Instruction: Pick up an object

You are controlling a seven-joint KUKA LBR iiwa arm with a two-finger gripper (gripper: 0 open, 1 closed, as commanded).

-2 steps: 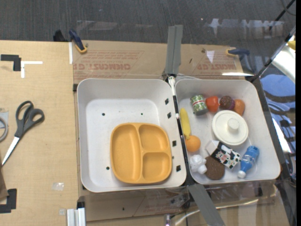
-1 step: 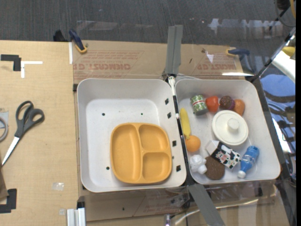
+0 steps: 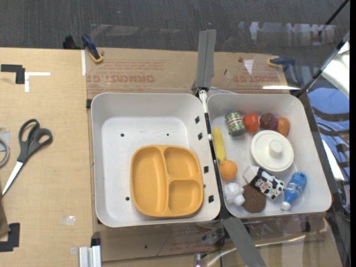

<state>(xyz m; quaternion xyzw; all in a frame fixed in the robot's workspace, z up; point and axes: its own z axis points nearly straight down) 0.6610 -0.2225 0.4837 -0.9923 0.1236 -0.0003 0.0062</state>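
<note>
The right bin (image 3: 311,149) holds several small objects. A green can (image 3: 235,123), a red tomato (image 3: 251,122), a dark plum (image 3: 268,120) and an orange fruit (image 3: 283,126) line its far side. A white round lid (image 3: 272,150) sits in the middle. A yellow banana (image 3: 219,144) and an orange (image 3: 228,169) lie along the left wall. Near the front are a white crumpled item (image 3: 233,192), a brown cookie (image 3: 254,199), a black-and-white carton (image 3: 267,184) and a blue bottle (image 3: 293,189).
The left bin (image 3: 111,149) holds a yellow divided plate (image 3: 166,180). Scissors (image 3: 26,146) lie on the bench at the left. Blue clamps (image 3: 92,48) grip the cardboard behind the bins. A grey bar (image 3: 206,57) rises between the bins.
</note>
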